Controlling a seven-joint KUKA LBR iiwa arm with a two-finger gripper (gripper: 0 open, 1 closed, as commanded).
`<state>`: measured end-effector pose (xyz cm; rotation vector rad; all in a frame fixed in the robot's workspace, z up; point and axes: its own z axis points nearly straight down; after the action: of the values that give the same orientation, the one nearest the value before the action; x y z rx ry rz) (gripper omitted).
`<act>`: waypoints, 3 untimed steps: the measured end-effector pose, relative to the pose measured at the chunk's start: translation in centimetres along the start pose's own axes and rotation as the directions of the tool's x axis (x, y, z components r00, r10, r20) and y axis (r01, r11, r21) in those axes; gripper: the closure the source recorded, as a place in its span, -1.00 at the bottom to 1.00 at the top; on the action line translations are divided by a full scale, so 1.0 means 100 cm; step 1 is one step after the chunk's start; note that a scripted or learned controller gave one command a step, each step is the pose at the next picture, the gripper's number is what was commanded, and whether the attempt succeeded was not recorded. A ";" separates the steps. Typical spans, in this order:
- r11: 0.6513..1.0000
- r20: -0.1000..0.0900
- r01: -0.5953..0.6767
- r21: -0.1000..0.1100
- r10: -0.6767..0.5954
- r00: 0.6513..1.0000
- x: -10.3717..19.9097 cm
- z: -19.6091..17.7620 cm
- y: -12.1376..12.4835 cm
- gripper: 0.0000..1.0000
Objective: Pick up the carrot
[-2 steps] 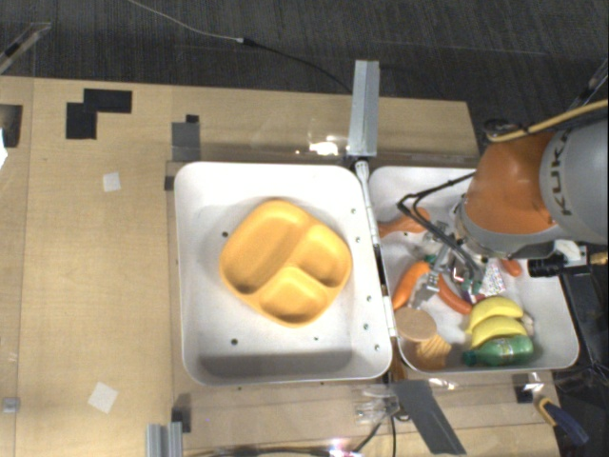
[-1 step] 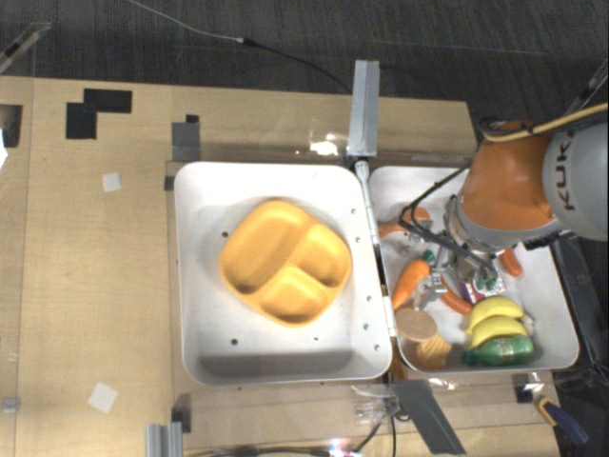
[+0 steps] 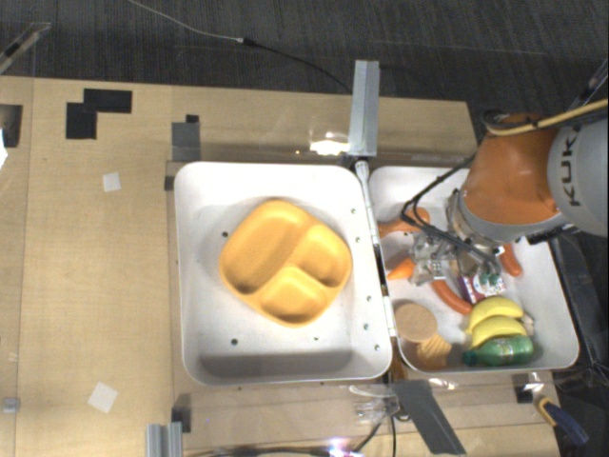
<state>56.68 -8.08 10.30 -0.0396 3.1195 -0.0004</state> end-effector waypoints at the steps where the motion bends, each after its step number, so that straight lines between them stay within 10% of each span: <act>1: 0.993 -0.006 -0.121 0.002 0.121 0.993 0.025 -0.087 0.000 1.00; 2: 0.993 -0.012 -0.120 0.001 0.120 0.993 0.026 -0.084 0.001 -1.00; 3: 0.966 -0.017 -0.257 0.003 0.257 0.966 0.072 -0.084 0.039 -1.00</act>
<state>49.17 -4.35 18.50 0.3673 3.1152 0.0029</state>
